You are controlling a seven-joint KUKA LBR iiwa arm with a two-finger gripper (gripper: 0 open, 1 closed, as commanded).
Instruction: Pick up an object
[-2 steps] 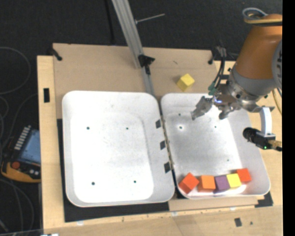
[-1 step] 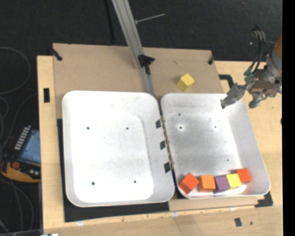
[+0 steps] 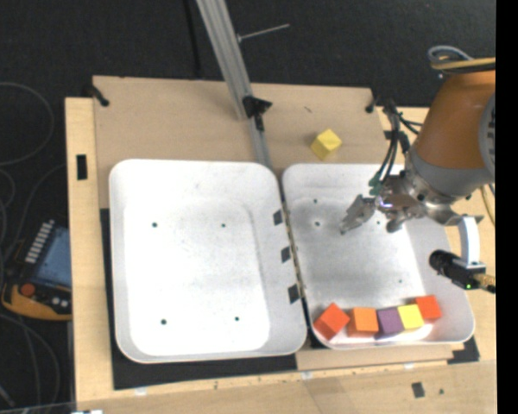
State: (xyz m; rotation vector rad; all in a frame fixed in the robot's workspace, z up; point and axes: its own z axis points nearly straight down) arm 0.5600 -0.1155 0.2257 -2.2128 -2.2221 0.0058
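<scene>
Several coloured blocks line the near edge of the right bin [image 3: 328, 197]: a red-orange block [image 3: 332, 320], an orange one [image 3: 363, 320], a purple one [image 3: 388, 321], a yellow one [image 3: 410, 316] and another red-orange one [image 3: 428, 307]. My gripper [image 3: 374, 217] hangs over the middle of the right bin, well above and behind the row of blocks. Its fingers [image 3: 356, 215] stand apart with nothing between them.
A yellow cube [image 3: 326, 143] lies on the bench behind the right bin. The left bin [image 3: 129, 188] lies beside the right one. A slanted metal pole [image 3: 229, 59] rises from the bench between the bins at the back. Cables and a pendant lie left of the bench.
</scene>
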